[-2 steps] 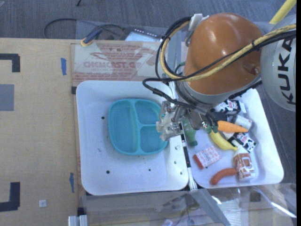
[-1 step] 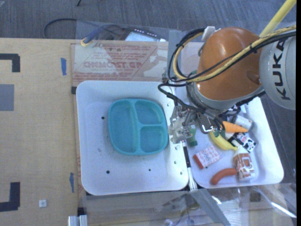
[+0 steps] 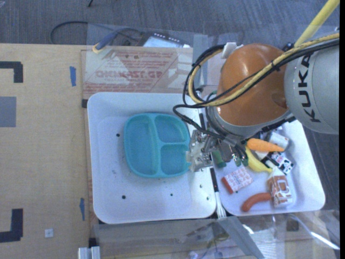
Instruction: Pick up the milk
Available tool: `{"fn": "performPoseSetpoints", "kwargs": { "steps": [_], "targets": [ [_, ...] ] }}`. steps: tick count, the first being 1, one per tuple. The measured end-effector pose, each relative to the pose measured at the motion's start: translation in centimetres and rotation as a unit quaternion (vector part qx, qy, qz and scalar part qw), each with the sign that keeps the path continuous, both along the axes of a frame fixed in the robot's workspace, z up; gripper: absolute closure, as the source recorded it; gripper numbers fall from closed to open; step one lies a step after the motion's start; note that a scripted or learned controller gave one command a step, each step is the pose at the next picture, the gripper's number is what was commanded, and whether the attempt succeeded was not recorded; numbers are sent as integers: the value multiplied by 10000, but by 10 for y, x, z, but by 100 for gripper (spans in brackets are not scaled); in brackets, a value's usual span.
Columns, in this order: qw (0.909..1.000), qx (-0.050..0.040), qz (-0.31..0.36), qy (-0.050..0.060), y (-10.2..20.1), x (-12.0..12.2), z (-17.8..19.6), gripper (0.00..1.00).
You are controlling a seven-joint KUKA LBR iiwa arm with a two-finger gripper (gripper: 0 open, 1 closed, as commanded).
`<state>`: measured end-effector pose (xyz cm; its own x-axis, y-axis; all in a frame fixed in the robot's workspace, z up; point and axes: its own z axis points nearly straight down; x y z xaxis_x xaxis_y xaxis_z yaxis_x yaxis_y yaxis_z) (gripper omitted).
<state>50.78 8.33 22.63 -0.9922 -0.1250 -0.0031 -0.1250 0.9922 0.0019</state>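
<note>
Clutter in the right white bin [image 3: 315, 185] is partly hidden beneath the grey arm's orange band [image 3: 250, 85], which covers that bin's upper portion. The gripper [image 3: 202, 152] hangs at the seam between the two bins, just right of the teal three-compartment plastic plate [image 3: 156, 144] lying in the left white bin [image 3: 102, 161]. Whether it is released or clenched cannot be told; its metal parts blur together and nothing is seen in its grasp. The small brown-and-white milk carton [image 3: 280, 190] lies in the lower right of the right bin, touching a red sausage [image 3: 256, 201]. Nearby lie a red-and-white packet [image 3: 237, 181], a yellow banana [image 3: 257, 163], an orange carrot [image 3: 265, 144] and a black-and-white item [image 3: 283, 162] too small to identify.
</note>
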Motion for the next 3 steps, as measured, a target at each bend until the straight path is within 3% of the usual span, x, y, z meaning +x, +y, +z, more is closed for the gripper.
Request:
{"fn": "performPoseSetpoints", "kwargs": {
  "steps": [1,2,3],
  "targets": [
    [9682,-4,2501,-29,19,-4,39,100],
    [9862,-5,1658,-25,9,-19,99,100],
    [9745,-10,2243,-14,-51,13,29,100]
  ]
}}
